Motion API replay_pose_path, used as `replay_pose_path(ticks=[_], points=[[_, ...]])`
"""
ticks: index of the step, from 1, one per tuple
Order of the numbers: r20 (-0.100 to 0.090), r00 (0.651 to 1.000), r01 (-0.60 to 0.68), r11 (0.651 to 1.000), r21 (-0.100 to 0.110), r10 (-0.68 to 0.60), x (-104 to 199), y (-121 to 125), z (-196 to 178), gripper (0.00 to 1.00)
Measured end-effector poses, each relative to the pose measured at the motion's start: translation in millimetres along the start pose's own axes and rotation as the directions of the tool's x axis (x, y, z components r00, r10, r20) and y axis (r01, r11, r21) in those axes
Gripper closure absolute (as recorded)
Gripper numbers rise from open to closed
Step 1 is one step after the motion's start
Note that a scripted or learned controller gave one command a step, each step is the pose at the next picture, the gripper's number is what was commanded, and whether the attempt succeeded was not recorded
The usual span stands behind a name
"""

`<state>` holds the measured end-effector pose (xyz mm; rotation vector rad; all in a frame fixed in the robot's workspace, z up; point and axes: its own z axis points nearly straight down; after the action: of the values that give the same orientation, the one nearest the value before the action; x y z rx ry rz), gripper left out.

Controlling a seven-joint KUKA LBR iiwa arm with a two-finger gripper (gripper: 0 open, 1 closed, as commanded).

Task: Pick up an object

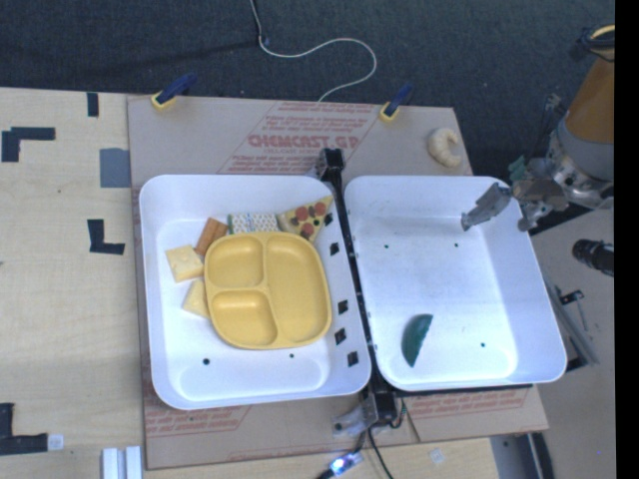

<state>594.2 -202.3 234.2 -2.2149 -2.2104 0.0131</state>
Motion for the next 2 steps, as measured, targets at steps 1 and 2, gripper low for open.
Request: replay_pose_path(ticks=[1,2], points=[[0.003,1.0,0.003,1.0,-0.013,-0.003,0.4,2.4,-8.5,0.0],[0.002,1.0,0.003,1.0,-0.009,-0.003,7.2,1.8,37.2,0.0]])
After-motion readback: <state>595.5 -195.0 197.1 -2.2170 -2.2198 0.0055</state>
